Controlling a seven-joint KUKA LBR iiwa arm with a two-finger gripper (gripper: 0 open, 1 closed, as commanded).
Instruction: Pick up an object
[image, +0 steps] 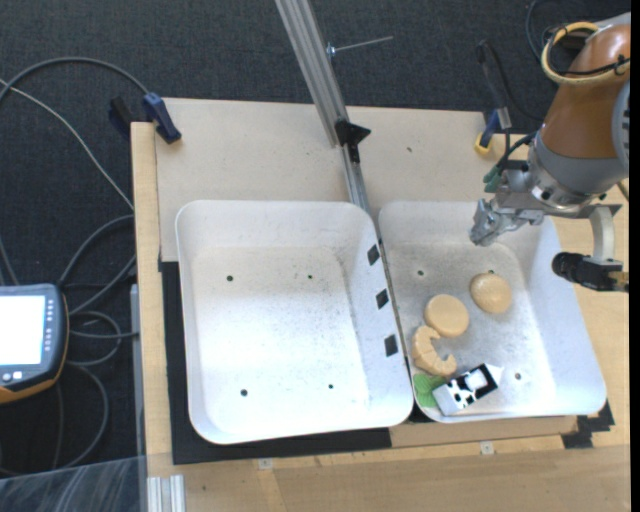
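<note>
Over right bin, gripper hangs above 2 round tan pieces, w/ nothing visibly held; finger state unclear. Pick not yet begun.

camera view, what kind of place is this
Likely a robotics lab test bench: two white bins on a wooden bench, a robot arm overhead, and a control pendant with loose cables.

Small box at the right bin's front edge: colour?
Black and white, on a green patch; the small box shows in the camera view.
</note>
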